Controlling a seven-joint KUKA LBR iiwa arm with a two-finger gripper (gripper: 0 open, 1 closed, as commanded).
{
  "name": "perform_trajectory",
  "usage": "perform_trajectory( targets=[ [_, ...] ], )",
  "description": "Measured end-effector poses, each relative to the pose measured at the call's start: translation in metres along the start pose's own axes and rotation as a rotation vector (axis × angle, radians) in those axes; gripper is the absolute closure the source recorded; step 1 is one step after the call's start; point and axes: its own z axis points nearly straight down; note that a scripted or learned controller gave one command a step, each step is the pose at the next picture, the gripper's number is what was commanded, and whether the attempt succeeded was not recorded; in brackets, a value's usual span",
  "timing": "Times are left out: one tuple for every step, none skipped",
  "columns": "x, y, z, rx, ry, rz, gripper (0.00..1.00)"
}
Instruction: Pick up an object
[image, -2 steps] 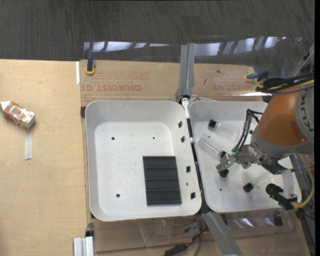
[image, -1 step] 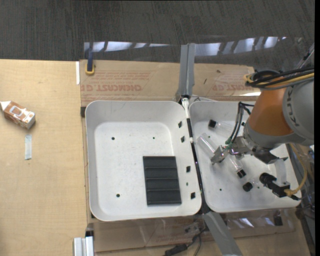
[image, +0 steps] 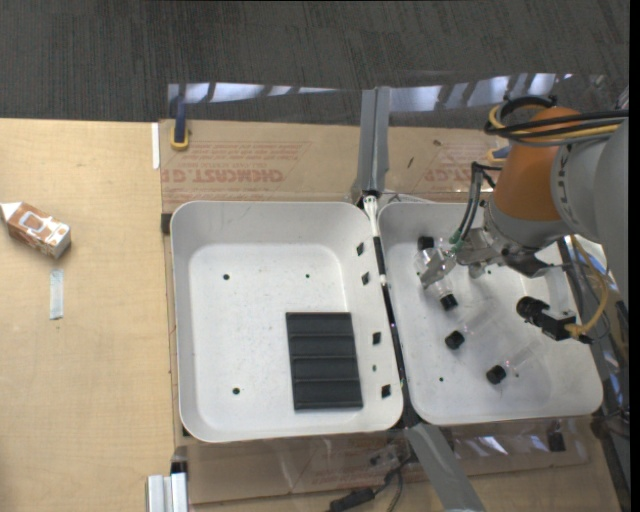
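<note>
The tool (image: 437, 266) is seen low over the upper left part of the right bin (image: 560, 405), and whether it is wide or narrow cannot be told (the wrist hides much of it). Several small dark objects are scattered in that bin; the nearest small dark object (image: 447, 300) lies just below the tool, toward the camera, with another (image: 455, 340) further down. A black ribbed block (image: 324, 360) is well apart, in the left bin (image: 190, 330). A short move toward the camera is judged sufficient.
</note>
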Motion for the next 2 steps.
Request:
perform_trajectory(
  targets=[
    [-0.001,0.000,-0.009,0.001,-0.001,-0.002,1.00],
    [0.050,0.004,-0.123,0.001,0.000,0.038,1.00]
  ],
)
